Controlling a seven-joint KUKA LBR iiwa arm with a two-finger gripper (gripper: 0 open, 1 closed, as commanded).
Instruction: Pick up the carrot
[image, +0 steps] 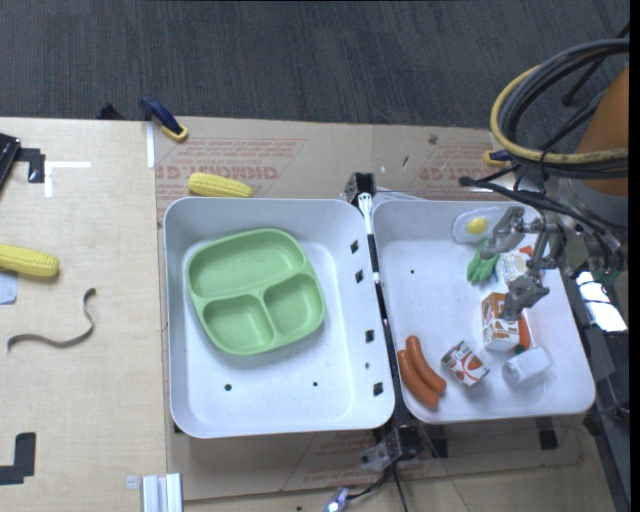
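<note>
1. Step in hand: judged to be the approach and descent onto the carrot, with no lift begun.
2. Seen of the carrot: a short orange sliver in the right bin, near that bin's right wall, wedged between an orange-and-white carton and a white cup. Mostly hidden by the tool above, so identified with some doubt.
3. Tool: gripper hanging low over the right bin, directly above the orange sliver and close against the carton's upper edge. Cannot tell how far open, nor whether anything is caught in it; too much grey metal and cable overlapping at that spot.
4. Nearby clutter:
   - a green leafy toy just left of the wrist;
   - a fried egg toward the far wall;
   - a small carton and two sausages toward the near left of the same bin.
5. Apart from the work: left bin holding a green divided plate.
6. Called for next:
   - centre squarely over the carrot rather than the carton;
   - close only once astride the orange body;
   - rise straight up.
7. Likely trouble: pinching the carton's corner instead, or nudging the cup and rolling the carrot away against the wall.
</note>
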